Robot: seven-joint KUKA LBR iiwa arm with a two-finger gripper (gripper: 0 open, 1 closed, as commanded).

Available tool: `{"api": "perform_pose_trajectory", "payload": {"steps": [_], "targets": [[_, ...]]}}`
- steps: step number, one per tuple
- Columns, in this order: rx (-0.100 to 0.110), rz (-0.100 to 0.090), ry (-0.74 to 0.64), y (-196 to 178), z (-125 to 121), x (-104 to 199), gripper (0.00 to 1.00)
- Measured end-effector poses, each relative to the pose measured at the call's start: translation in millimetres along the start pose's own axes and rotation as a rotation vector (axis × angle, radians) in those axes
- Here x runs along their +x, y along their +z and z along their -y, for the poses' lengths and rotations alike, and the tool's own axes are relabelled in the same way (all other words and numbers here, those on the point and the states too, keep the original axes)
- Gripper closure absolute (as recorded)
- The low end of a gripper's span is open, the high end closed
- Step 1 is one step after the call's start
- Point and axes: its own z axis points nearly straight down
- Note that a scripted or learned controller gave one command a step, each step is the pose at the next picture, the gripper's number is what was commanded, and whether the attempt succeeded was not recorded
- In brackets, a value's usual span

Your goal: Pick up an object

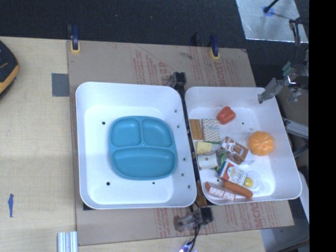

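Hand (269,91) at the right bin's (286,164) far right corner; open or closed, cannot tell. Orange (261,143) sits apart near the right wall; packets (227,159) crowd the left wall. Risk: a grab there catches two, or slips.

Two bins are sitting side by side on a cardboard sheet (157,62) covering the worktop (31,140). A divided plate (143,146) is lying in the middle of the left bin (89,96). In the right bin (286,177), a toy pepper (226,115) is lying toward the back, a toy pumpkin (261,143) is sitting at the right, small packets (210,140) are crowding the left side, and a toy carrot (238,189) is lying at the front. The gripper (268,92) is hanging at the right bin's back right corner.
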Motion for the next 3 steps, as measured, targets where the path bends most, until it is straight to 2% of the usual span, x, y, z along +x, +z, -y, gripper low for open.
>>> {"api": "perform_pose_trajectory", "payload": {"steps": [1,2,3], "targets": [[0.001,-0.002,-0.006,124.6,-33.1,76.3,0.00],[0.002,0.000,-0.003,171.5,-45.3,93.0,0.00],[0.003,0.000,-0.004,159.0,-45.1,91.7,1.00]]}}
